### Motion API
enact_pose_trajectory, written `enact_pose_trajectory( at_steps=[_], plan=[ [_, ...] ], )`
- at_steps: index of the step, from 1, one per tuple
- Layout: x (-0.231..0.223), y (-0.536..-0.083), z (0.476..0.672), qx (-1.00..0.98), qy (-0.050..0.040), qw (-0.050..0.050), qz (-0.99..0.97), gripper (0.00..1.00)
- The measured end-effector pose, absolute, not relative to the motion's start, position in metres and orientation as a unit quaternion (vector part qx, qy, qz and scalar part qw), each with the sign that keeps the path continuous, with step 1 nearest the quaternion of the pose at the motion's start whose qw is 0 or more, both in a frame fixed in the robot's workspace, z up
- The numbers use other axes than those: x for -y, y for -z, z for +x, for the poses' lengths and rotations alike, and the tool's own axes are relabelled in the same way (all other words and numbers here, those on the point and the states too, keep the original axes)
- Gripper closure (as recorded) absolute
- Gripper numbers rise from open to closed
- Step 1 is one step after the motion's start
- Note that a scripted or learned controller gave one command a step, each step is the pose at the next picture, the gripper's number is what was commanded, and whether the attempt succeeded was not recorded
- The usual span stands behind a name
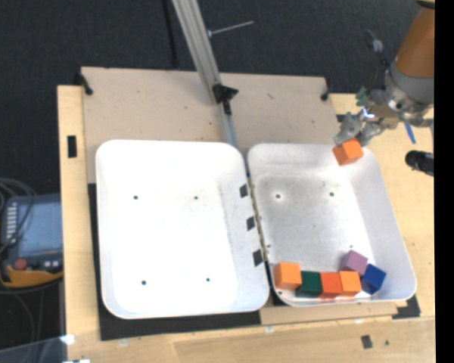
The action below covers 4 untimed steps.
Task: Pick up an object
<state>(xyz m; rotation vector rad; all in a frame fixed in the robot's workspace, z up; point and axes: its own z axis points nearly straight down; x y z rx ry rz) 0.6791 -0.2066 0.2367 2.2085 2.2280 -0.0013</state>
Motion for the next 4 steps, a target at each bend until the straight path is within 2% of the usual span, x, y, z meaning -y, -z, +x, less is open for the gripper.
enact_pose_trajectory(
  at_steps=[2,4],
  plan=[
    [0.102,-0.254,0.669,-0.709,-0.0006,-0.001,0.705,1.0],
    [-0.019,-0.249,0.656,-0.71,0.0004,-0.002,0.704,1.0]
  ],
)
